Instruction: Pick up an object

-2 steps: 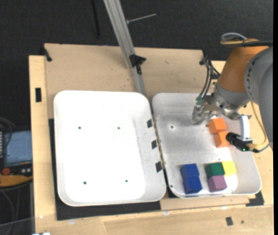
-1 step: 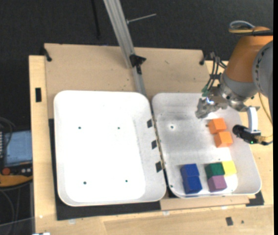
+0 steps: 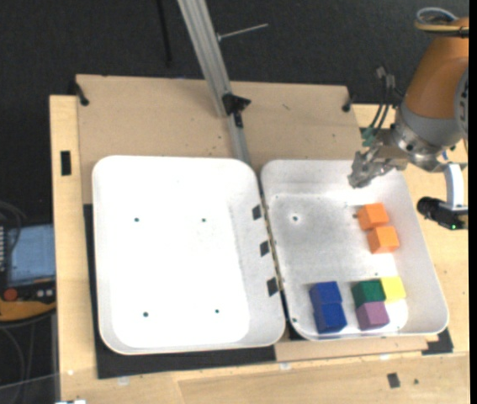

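In the right bin (image 3: 305,242) lie several blocks. Two orange blocks (image 3: 377,227) sit near its right wall, one behind the other. A blue block (image 3: 328,306) rests at the front, with a green block (image 3: 368,292), a yellow block (image 3: 393,289) and a purple block (image 3: 373,314) clustered to its right. My gripper (image 3: 363,173) hangs over the bin's back right corner, a short way behind the orange blocks and apart from them. Nothing shows between its tips.
The left bin (image 3: 179,251) lies beside the right one. A slanted metal pole (image 3: 213,66) rises from the bench behind the bins. A blue box with cables (image 3: 19,263) sits off the bench's left edge.
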You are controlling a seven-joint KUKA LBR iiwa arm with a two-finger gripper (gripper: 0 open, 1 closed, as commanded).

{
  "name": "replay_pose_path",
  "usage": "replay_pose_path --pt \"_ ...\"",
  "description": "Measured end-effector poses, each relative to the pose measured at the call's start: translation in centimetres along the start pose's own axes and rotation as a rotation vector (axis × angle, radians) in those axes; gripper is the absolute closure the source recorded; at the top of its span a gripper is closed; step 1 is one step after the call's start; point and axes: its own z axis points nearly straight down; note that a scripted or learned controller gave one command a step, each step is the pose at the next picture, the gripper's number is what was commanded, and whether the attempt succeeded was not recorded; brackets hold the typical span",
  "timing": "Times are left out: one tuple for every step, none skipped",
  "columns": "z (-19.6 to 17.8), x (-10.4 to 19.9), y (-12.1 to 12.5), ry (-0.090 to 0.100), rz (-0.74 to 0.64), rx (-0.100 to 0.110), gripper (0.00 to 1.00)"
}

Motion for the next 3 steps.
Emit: replay_pose_path --pt "-1.3 5.0 -1.3 0.004 0.004 0.006 1.00" --pt "-1.3 10.1 -0.8 0.004 0.003 0.008 1.00" --pt "-2.1 14.6 -0.9 0.004 0.003 0.008 1.00"
